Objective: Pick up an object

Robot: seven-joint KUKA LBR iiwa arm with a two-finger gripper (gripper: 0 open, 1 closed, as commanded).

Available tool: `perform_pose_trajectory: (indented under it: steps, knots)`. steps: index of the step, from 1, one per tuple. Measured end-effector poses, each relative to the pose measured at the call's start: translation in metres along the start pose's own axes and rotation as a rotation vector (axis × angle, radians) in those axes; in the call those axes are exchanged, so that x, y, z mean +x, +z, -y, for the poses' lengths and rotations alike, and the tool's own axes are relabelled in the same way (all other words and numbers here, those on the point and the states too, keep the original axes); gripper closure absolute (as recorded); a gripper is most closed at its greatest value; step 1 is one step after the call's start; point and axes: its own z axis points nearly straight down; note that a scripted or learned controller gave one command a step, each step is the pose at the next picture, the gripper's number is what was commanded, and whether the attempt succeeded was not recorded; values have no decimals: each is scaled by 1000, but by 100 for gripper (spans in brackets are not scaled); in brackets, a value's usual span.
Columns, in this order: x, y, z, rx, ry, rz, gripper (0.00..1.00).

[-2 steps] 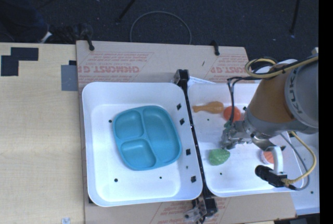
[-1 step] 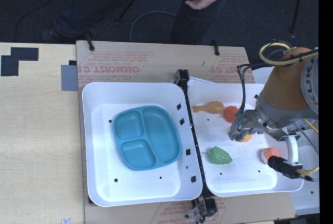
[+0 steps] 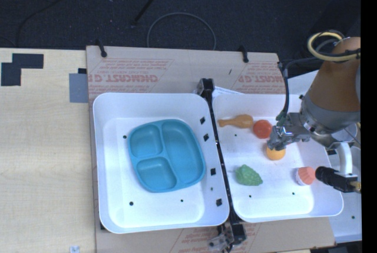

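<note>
the left white bin [image 3: 112, 128] holds a blue divided plate [image 3: 166, 155]. the right white bin [image 3: 283, 205] carries my targets: a tan drumstick [image 3: 237, 122] by the far wall, a green leafy piece [image 3: 249, 175] nearer the front, a red tomato [image 3: 263, 127], a pink piece [image 3: 306, 175] at the right, and a small orange-yellow fruit [image 3: 275, 153]. my gripper [image 3: 278, 141] sits right on top of that fruit; whether my fingers are clamped on it i cannot tell
</note>
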Motion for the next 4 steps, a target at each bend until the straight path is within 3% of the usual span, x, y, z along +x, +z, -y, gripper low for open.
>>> perform_pose_trajectory:
  steps: [1,3,4]
  knots:
    - [58,5,-11,3,-3,-1,100]
    - [167,-6,-11,5,-4,-1,100]
    - [217,-19,-25,2,-4,-1,100]
